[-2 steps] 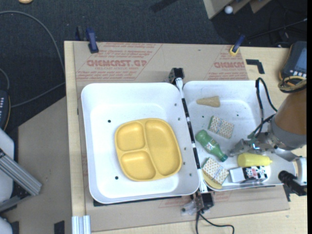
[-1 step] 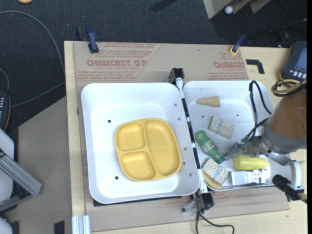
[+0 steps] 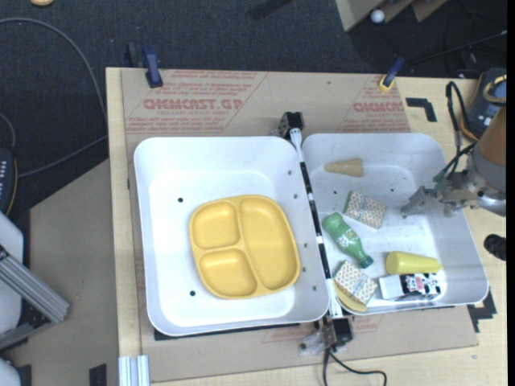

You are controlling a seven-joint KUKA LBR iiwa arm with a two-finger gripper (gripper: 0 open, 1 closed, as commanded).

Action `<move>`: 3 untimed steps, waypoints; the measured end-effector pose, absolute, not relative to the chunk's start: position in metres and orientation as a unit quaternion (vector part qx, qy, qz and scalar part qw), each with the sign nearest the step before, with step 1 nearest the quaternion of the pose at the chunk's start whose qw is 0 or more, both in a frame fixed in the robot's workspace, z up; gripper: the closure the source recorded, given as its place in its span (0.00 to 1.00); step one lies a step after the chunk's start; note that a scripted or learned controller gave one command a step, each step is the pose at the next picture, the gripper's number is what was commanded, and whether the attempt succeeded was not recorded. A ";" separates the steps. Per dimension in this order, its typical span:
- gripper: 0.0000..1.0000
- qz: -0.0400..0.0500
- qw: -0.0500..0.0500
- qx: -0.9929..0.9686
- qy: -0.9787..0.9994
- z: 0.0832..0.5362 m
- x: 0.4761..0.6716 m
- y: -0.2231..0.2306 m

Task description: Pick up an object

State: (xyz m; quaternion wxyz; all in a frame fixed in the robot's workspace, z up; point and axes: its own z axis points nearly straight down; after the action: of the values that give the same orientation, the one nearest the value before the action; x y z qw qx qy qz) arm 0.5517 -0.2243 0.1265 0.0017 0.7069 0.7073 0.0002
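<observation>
Wooden bench (image 3: 201, 103) under everything, printed in red lettering. On it, two white bins touching along their inner walls: left bin (image 3: 161, 167) carrying a yellow three-part plate (image 3: 241, 246) around its middle, right bin (image 3: 455, 232) holding the small goods. Grey arm (image 3: 492, 175) entering at 3 o'clock of the right bin, with the gripper (image 3: 409, 206) over bare bin floor and aimed toward 9 o'clock; impossible to tell whether released or clenched, and nothing seen in its grasp. Just beside it at 9 o'clock, a checked packet (image 3: 364, 209) in white, tan and pale blue, lying flat and tilted. Below that, a green bottle (image 3: 346, 238) on its side near the bin's left wall. At 5 o'clock, a yellow tube-like piece (image 3: 412, 262) touching a white carton (image 3: 410, 285) with black marks. At 7 o'clock, a second checked packet (image 3: 354, 279) over a yellow curved piece (image 3: 348, 298). At 11 o'clock, a tan wedge (image 3: 344, 167), well apart from the rest.
</observation>
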 end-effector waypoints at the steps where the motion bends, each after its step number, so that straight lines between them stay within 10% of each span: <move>1: 0.00 0.002 0.001 0.706 0.708 0.165 0.614 -0.140; 3: 0.00 -0.001 -0.001 0.707 0.707 0.085 0.592 -0.109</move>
State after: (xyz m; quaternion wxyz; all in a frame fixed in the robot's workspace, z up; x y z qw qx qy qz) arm 0.5919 -0.1095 0.0845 -0.0013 0.7072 0.7071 -0.0006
